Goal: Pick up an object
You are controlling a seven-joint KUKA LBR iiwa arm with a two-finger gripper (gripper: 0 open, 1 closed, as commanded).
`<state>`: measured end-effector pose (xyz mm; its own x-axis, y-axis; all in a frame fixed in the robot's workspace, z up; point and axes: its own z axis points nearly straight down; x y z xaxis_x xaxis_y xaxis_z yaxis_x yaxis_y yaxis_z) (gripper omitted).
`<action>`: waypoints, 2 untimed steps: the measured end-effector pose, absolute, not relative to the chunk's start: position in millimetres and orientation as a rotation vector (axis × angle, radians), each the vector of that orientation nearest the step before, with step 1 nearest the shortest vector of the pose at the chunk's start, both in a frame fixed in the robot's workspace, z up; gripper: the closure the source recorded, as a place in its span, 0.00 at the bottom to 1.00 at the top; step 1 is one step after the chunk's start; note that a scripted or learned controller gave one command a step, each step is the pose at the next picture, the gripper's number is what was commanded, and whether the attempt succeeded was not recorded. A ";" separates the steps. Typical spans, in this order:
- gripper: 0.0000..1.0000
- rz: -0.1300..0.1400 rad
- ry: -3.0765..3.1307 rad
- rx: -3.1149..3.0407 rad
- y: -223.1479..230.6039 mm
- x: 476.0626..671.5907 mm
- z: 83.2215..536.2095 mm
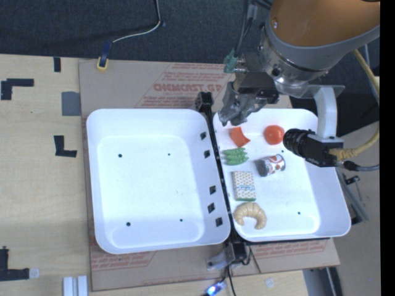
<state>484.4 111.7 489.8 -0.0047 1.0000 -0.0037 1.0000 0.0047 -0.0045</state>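
We can make out red printed lettering on the brown cardboard sheet [179,85] lying under the two bins, at about twelve o'clock from the left bin [99,128]. It appears upside down from this camera and is too blurred for us to spell out. More red print shows along the sheet's six o'clock edge, equally unreadable.

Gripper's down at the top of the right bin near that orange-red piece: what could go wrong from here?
1. The gripper sits by the bin wall; a finger may catch the rim.
2. The orange-red piece lies close to the green pod, so closing could nudge both or grab neither.
3. The piece looks flat and tilted; it may slip out on the lift.
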 end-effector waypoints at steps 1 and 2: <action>1.00 0.012 -2.226 -2.215 111.9 484.7 499.3; 1.00 0.014 -2.226 -2.215 112.0 485.0 508.8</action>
<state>485.0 112.0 508.8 -0.0054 1.0000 -0.0056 1.0000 0.0054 -0.0074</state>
